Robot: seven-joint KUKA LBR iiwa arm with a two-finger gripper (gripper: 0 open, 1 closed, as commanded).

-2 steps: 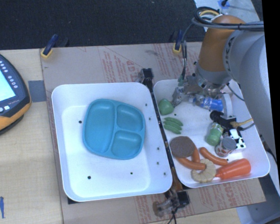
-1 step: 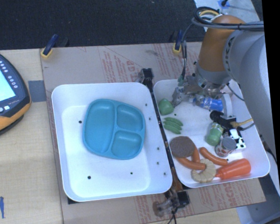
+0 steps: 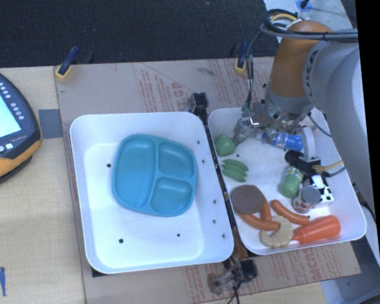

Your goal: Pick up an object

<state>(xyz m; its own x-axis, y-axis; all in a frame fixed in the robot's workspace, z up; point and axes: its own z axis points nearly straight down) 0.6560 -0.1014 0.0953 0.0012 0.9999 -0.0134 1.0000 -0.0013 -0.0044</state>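
Bench with two shallow white bins side by side on printed brown cardboard point(image 3: 171, 93); the red lettering on the board is too faint to read, and no label on any item is legible. Left bin point(image 3: 93, 190): one blue divided plate point(image 3: 155, 175), tilted a little, with bare white floor open on all sides of it. Right bin point(image 3: 354, 222): toy food crowded toward its lower half, namely a green pea pod point(image 3: 235, 170) near the dividing wall, a round green piece point(image 3: 225, 144) above it, a brown patty point(image 3: 247, 198), two sausages point(image 3: 279, 214), a carrot point(image 3: 318, 229) along the lower rim, a pale ridged slice point(image 3: 276, 236), a green can point(image 3: 290, 182), a small tin point(image 3: 306, 198) and a blue bottle point(image 3: 288, 139). The arm point(image 3: 295, 64), grey with an orange band, comes in from the upper right of the frame and points down into the upper part of the right bin; the gripper point(image 3: 254, 123) sits low near the bin's top rim, just right of the round green piece, and whether its fingers grasp anything cannot be told. A teach pendant point(image 3: 0, 129) lies at the left edge; clamps point(image 3: 66, 63) hold the board's top corners.
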